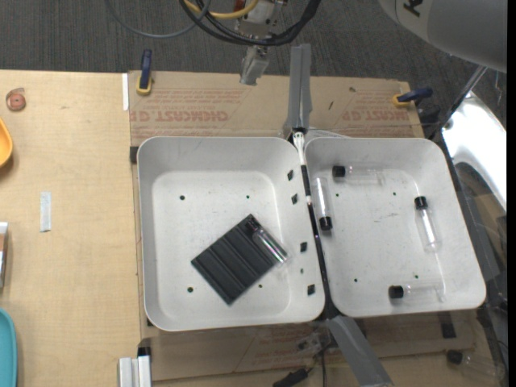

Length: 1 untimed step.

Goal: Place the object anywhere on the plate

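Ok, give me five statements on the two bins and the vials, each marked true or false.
1. The black ribbed plate lies in the left bin. True.
2. One clear vial rests on the plate's edge. True.
3. The right bin holds two vials. False: four lie there.
4. The gripper is down inside the left bin. False: it hangs above the bench's far edge.
5. The plate sits square to the bin walls. False: it lies turned at an angle.

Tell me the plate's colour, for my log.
Dark grey to black, with ridges, on the plate in the camera view.
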### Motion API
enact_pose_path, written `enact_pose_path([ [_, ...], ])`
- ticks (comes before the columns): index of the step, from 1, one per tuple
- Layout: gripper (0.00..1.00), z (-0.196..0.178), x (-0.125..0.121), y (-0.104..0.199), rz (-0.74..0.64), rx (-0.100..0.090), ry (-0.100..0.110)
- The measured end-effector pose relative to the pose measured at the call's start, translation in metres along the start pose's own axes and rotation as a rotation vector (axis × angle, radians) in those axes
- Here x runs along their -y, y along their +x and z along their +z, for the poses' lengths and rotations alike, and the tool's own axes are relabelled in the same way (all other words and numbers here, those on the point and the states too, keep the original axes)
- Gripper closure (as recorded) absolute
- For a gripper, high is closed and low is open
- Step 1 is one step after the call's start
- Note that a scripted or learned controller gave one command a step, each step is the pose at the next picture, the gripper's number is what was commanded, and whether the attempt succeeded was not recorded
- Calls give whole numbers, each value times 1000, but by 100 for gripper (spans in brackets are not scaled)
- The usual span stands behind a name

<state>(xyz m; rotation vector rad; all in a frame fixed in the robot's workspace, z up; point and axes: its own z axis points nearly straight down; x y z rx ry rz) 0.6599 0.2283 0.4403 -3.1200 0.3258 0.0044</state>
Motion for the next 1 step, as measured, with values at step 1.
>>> enact_pose_path([
  [1, 100, 0, -17, -84, -4, 1, -2],
])
